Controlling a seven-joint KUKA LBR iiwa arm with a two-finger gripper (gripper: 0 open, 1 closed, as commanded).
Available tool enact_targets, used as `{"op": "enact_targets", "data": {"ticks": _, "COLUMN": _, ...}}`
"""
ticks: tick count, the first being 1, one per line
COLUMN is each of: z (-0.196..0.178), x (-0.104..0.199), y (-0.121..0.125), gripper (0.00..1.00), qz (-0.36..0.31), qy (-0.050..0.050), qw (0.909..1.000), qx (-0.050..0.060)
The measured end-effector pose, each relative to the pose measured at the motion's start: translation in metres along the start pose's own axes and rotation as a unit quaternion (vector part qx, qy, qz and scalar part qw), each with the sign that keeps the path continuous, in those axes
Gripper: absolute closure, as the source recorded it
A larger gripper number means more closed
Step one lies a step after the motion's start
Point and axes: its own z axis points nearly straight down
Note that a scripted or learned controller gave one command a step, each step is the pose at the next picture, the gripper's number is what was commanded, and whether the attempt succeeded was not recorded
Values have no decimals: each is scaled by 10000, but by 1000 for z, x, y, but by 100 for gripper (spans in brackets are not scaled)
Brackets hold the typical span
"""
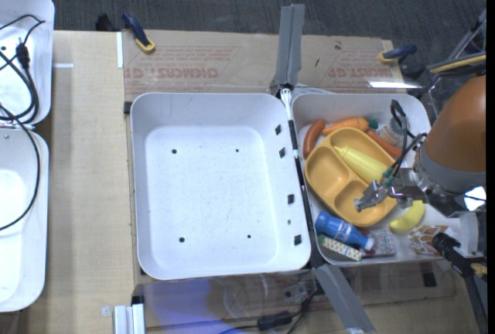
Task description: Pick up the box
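Low over the yellow tray (340, 174), the claw (371, 197) hangs; grip state unclear.

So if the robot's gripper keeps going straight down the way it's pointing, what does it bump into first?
Probably the yellow divided tray: the gripper hangs over its lower right compartment. Height is hard to judge from this slanted view.

A light wooden table (85, 170) carries two shallow white bins side by side: the left bin (213, 184) and the right bin (360, 259). A brown cardboard sheet (209, 62) lies flat behind them.
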Motion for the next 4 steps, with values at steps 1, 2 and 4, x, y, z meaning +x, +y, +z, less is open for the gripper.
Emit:
{"op": "enact_targets", "data": {"ticks": 1, "z": -71, "x": -79, "y": 8, "gripper": 0, "qz": -1489, "qy": -17, "qw": 9888, "qx": -39}}
{"op": "enact_targets", "data": {"ticks": 2, "z": 51, "x": -31, "y": 9, "gripper": 0, "qz": 368, "qy": 0, "qw": 9993, "qx": -31}}
{"op": "enact_targets", "data": {"ticks": 4, "z": 50, "x": -48, "y": 39, "gripper": 0, "qz": -139, "qy": 8, "qw": 9999, "qx": -34}}
